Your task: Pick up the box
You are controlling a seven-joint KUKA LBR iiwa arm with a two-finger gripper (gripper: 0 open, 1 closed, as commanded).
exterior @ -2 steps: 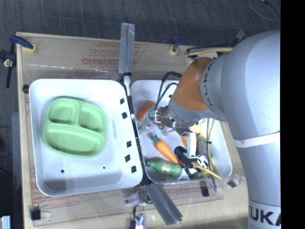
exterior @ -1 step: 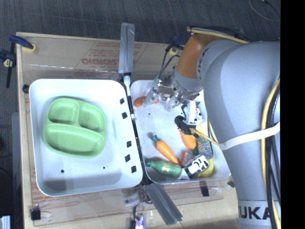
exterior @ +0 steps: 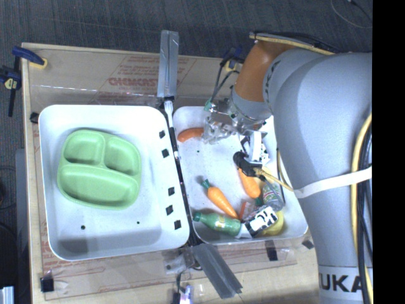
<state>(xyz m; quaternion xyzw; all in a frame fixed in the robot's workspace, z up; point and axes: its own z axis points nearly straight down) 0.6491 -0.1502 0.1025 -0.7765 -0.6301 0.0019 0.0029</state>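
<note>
Gripper (exterior: 218, 126) sits near the right white bin's (exterior: 190, 189) far edge; we cannot tell its state. We see the small black-and-white box (exterior: 261, 221) at the bin's near right corner, beside carrots.

We see a pale wooden bench (exterior: 95, 68) with red printed lettering on its top, resting on dark carpet. Directly on it sit two shallow white bins, the left bin (exterior: 47, 170) and the right bin (exterior: 190, 163), touching along their inner edges.
</note>
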